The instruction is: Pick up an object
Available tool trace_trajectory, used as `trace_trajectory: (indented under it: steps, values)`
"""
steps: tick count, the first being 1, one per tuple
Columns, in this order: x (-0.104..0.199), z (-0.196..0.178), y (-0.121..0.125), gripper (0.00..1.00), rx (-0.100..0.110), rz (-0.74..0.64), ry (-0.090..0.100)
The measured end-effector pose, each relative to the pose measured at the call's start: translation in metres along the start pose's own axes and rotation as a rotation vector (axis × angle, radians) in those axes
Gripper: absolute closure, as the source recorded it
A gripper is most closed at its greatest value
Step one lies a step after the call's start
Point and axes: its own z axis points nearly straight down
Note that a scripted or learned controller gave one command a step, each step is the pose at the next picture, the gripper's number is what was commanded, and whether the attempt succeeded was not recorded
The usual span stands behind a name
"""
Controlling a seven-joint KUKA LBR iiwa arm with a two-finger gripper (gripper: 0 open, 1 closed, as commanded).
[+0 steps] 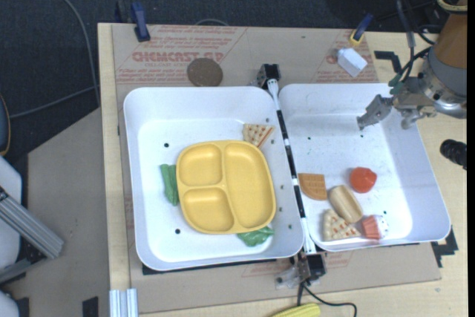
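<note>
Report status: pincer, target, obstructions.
Pincer above right bin's far side, holding nothing. Tomato, bread roll, waffle untouched at near end. Nothing between.

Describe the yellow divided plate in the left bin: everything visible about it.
The yellow plate is a rounded rectangular tray that looks like smooth plastic, with three compartments: two on its upper side, one larger below. It lies flat and upright, slightly rotated, near the middle of the left bin. A green leafy piece pokes out at its left edge, another green piece at its bottom right, and a waffle piece touches its top right corner.
</note>
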Motion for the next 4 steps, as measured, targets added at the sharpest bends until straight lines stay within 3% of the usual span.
trace_trajectory:
  steps: [1, 2, 3, 4]
  values:
    - [-0.024, 0.145, -0.061, 0.00, 0.000, 0.001, 0.000]
    - [-0.024, 0.135, -0.061, 1.00, -0.002, 0.001, 0.000]
    - [0.015, 0.067, -0.015, 1.00, -0.001, -0.001, 0.000]
    - [0.116, 0.045, -0.039, 1.00, 0.003, -0.001, 0.002]
